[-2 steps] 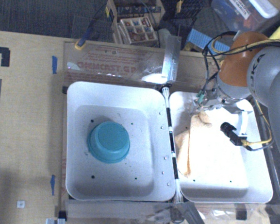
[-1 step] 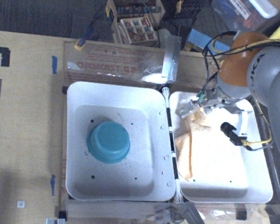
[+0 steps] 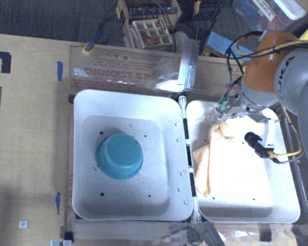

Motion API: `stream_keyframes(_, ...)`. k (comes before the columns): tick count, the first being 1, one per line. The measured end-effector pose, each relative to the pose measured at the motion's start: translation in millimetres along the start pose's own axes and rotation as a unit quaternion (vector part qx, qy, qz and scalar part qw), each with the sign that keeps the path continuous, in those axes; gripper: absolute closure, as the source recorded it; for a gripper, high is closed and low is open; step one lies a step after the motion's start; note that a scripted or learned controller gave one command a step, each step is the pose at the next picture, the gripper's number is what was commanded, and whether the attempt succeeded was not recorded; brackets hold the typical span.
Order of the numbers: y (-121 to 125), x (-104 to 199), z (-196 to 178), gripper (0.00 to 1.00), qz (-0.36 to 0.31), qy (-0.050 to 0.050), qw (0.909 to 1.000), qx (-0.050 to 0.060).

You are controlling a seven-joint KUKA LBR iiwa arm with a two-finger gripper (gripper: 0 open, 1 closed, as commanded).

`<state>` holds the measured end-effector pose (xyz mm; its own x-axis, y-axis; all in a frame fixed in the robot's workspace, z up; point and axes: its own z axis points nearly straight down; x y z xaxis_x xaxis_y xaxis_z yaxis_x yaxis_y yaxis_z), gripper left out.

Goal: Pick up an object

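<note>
- Camera view: the arm (image 3: 302, 79) reaches in from the right, and its gripper (image 3: 226, 109) hangs over the far left corner of the right bin (image 3: 253, 209).
- Whether the gripper is wide, narrow or holding anything cannot be told; glare and cabling hide its tip.
- The nearest thing to pick is a pale cloth (image 3: 207, 162), or some soft thing much like one. It lies along the right bin's left wall, its far end just beside the gripper.
- A blue bowl (image 3: 120, 155) sits upside down near the middle of the left bin (image 3: 86, 103), well apart from the gripper.
- To do the step well, I judge the cloth the easier target.
  - Come straight down on a raised fold, away from the bin wall.
  - Close fully before lifting, since soft stuff slips from a shallow pinch.
  - Lift slowly so the trailing end clears the rim between the bins.
- The bowl looks harder: its upturned base offers a smooth, rounded surface and little edge to grip.
- Count: two bins, one bowl, one cloth, one arm with one gripper.
</note>
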<state>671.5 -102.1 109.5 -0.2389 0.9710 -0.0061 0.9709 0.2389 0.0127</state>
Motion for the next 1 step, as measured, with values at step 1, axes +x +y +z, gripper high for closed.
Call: stream_keyframes(1,0.1,0.0,-0.1,0.0,0.0,0.0,1.0,0.0)
